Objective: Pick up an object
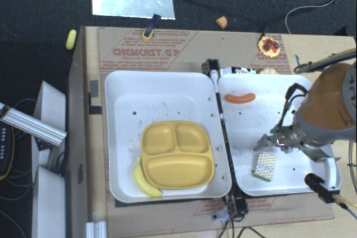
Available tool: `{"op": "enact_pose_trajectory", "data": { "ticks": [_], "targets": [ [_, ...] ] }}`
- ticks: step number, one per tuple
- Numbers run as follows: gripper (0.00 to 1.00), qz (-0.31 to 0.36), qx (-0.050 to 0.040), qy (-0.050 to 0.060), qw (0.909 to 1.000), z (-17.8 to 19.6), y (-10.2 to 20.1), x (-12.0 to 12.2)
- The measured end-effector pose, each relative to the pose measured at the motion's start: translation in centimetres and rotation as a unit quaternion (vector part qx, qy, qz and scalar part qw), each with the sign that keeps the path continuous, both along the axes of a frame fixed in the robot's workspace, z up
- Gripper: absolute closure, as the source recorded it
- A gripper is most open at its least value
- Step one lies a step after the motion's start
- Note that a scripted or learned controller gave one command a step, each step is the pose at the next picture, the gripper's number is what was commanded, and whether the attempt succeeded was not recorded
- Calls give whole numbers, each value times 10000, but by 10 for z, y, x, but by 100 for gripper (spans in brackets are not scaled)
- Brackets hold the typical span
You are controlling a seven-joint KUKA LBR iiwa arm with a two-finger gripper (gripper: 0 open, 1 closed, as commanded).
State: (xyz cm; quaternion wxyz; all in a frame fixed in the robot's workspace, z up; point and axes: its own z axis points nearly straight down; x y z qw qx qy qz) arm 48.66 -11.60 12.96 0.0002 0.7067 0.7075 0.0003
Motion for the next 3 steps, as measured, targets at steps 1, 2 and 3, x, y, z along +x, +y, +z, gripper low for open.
{"op": "enact_pose_trajectory", "data": {
  "ticks": [1, 2, 3],
  "targets": [
    [0, -5, 2, 4, 10000, -42, 12, 0],
    [0, -8, -12, -12, 10000, 9, -81, 0],
    [0, 10, 3, -2, 10000, -30, 12, 0]
  ]
}}
